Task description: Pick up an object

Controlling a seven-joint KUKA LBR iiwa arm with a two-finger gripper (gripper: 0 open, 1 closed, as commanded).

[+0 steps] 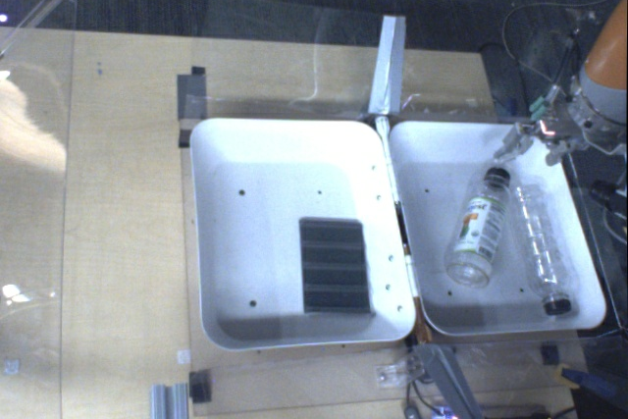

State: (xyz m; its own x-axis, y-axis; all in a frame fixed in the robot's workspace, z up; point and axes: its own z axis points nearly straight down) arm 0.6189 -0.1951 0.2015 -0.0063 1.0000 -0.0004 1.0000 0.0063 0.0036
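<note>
Two clear plastic bottles lie in the right bin [432, 309]: a labelled bottle [477, 229] mid-bin and a bare bottle [542, 250] along the right wall. One ridged black tray [335, 265] sits in the left bin [221, 211], with open floor around it. One gripper [540, 134] hangs over the right bin's far right corner, its fingers parted and nothing between them.

The arm [606, 74] is cut off by the right edge.
</note>
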